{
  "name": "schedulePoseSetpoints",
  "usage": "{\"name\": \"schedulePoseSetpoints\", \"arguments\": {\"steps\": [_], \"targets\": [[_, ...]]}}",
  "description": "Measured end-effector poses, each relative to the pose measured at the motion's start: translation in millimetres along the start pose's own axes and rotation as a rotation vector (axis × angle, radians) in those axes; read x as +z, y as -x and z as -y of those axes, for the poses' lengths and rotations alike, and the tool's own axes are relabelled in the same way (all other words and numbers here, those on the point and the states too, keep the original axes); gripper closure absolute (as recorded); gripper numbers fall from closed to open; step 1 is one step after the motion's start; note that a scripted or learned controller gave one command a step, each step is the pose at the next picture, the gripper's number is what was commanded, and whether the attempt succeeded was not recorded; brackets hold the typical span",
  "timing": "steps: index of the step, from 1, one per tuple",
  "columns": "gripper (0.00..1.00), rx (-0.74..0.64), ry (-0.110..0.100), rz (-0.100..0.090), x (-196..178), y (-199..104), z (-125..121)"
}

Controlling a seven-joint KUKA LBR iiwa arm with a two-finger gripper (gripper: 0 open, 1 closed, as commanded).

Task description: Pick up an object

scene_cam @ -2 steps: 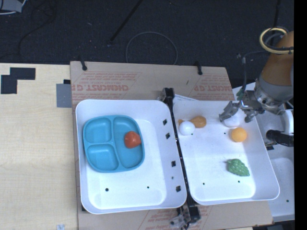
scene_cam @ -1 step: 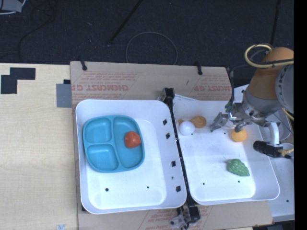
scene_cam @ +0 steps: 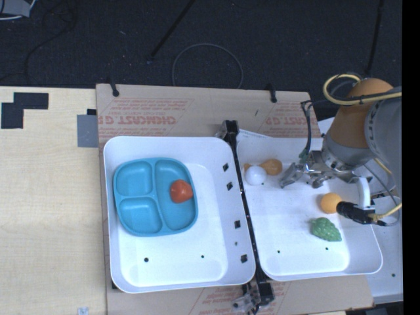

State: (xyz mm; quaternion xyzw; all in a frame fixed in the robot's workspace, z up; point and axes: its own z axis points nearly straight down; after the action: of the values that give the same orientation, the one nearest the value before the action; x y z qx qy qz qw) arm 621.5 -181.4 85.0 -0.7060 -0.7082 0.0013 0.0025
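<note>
From my station, nothing lifted yet as far as I can judge: every candidate object sits on a bin floor and none is between the fingers. The gripper point(scene_cam: 303, 174) hangs over the right bin point(scene_cam: 289, 261), near its far edge, toward the middle of that edge. Its metal fingers read as spread apart with nothing between them, tips pointing toward the divider between the bins. Nearest to it are a white ball point(scene_cam: 255, 174) and a tan-orange piece point(scene_cam: 272, 167), touching or nearly so, just beside the divider at the far end of the right bin. An orange ball point(scene_cam: 330, 202) lies near the right edge, with a green lumpy object point(scene_cam: 326, 229) just toward the near edge from it. The left bin point(scene_cam: 164, 268) carries a blue sectioned tray point(scene_cam: 141, 205) with a red object point(scene_cam: 181, 190) in its right-hand compartment. The arm point(scene_cam: 357, 126) enters from the right, orange band above the wrist, wrist low and canted toward the divider. I judge approach done, descent and closure left; likely target the white ball or its tan neighbour.
</note>
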Motion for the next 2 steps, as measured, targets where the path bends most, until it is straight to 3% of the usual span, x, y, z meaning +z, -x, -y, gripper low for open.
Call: {"name": "schedulePoseSetpoints", "arguments": {"steps": [1,2], "targets": [[1.0,-0.001,0.003,0.001,-13,1,-1],[1.0,0.001,0.008,0.003,-70,4,-10]]}}
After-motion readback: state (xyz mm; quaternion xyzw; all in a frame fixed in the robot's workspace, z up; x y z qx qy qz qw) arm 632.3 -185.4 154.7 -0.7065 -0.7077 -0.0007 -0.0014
